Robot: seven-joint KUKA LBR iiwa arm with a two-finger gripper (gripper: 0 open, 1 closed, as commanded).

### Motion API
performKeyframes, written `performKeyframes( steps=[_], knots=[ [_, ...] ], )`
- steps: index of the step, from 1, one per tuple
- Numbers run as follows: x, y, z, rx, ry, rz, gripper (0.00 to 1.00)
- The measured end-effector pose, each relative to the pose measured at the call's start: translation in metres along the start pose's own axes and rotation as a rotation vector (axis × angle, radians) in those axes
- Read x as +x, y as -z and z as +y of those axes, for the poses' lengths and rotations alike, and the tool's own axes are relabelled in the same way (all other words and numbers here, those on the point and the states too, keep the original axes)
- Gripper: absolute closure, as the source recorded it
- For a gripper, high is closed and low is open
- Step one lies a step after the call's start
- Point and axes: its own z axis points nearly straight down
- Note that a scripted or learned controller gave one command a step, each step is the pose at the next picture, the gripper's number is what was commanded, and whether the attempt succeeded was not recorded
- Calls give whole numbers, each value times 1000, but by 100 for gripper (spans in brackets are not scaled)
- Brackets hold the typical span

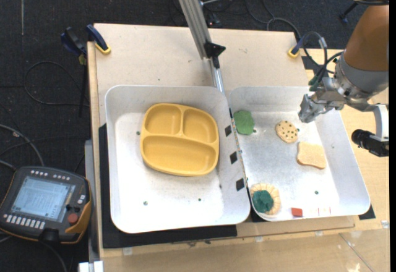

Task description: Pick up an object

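In the right bin (337, 141) lie a round cookie with dark chips (286, 131), a tan toast slice (312, 156), a green lump (244, 122) near the left wall, and a green-and-cream round piece (264, 198) at the front left corner. My gripper (307, 111) hangs over the bin's back right part, just right of and above the cookie, with nothing seen in it. The orange band of the arm (369, 36) rises behind it.
The left bin (124, 196) holds a yellow divided plate (180, 139). A small red chip (297, 211) lies at the right bin's front edge. A metal pole (195, 14) slants over the bench's back. A teach pendant (43, 203) sits off the bench at left.
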Motion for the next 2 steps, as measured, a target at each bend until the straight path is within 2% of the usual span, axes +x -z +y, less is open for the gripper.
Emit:
performKeyframes(
  steps=[2],
  knots=[
    [85, 0, 29, 4, 5, 3, 100]
  ],
)
